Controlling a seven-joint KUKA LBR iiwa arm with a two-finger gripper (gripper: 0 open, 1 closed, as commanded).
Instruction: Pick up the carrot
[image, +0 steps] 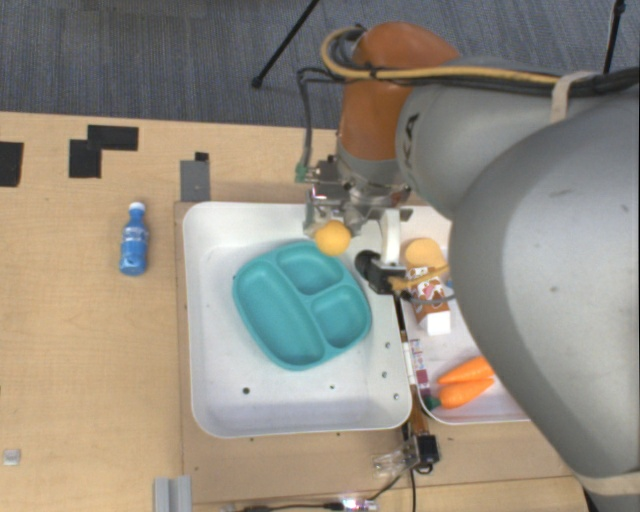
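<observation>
The carrot (466, 383) is orange and lies near the front of the right bin (470, 415), partly under the big grey arm. My gripper (330, 214) hangs over the back edge of the left bin (300, 415), far from the carrot. A small yellow ball-like fruit (331, 239) sits right below the gripper, at the back rim of a teal divided plate (300, 305). Whether the gripper touches that fruit is unclear.
A yellow-orange round item (423, 251) and a small white printed box (433, 301) lie at the back left of the right bin. A blue bottle (133, 240) lies on the wooden bench left of the bins. The arm covers most of the right bin.
</observation>
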